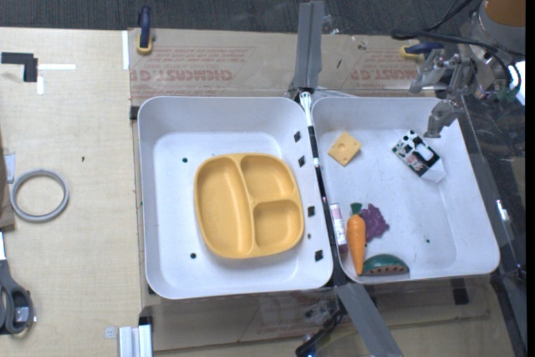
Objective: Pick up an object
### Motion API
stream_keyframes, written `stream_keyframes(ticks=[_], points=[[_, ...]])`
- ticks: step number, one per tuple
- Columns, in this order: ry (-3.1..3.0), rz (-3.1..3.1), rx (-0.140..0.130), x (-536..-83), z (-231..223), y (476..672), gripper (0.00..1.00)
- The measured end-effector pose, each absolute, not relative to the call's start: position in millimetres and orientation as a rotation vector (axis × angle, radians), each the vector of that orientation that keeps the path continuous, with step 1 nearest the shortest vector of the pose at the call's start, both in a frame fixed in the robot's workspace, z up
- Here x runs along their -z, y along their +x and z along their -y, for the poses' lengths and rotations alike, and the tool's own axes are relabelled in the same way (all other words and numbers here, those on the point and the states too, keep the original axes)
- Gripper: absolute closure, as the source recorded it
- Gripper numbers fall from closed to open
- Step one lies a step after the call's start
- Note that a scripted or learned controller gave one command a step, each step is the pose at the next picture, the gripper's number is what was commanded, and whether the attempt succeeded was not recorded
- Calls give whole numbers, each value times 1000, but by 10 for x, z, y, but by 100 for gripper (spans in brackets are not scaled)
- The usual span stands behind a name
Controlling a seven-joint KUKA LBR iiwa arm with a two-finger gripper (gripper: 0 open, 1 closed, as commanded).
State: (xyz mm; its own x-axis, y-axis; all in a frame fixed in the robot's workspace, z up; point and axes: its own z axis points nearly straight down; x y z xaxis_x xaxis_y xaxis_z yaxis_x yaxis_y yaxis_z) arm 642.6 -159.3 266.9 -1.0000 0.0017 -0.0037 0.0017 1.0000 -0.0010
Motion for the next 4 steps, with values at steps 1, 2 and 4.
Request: stream_keyframes(ticks=[1,2,4], points=[[-39,-3136,2,-3622,1457,6016,0],[65,-3139,1,-1982,1587,5663,0],[1044,-2961,1,-920,1397,5586,0]])
